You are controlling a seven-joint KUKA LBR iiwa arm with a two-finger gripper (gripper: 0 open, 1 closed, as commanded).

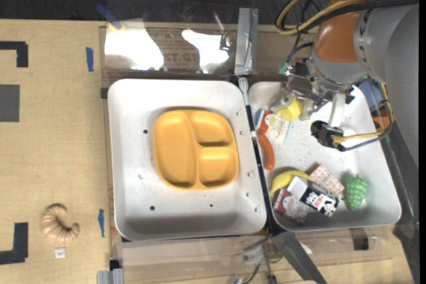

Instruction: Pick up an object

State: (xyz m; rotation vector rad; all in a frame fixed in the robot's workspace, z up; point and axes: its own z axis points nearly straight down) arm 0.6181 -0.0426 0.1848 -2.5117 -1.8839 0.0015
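Down at the near edge of the right bin (383, 213) lies a jumble: two small printed cartons (313, 196), one yellow banana (287, 178) and one green knobbly fruit-like toy (356, 191), the cartons overlapping so their edges are hard to separate. One orange-red carrot-like piece (267, 151) lies along that bin's left wall, and above it one white-and-red packet (276, 126) touches a small yellow object (289, 110) directly beneath the gripper (307, 102). Whether the gripper has closed on anything cannot be told, since the wrist and orange band hide it. A black cable loop (327, 133) hangs beside it. One yellow three-compartment tray (196, 147) sits centred in the left bin (130, 203). One tan croissant-shaped toy (59, 223) rests well apart on the bench (53, 143) at far left. The arm's upper part is cut off by the frame's right edge.
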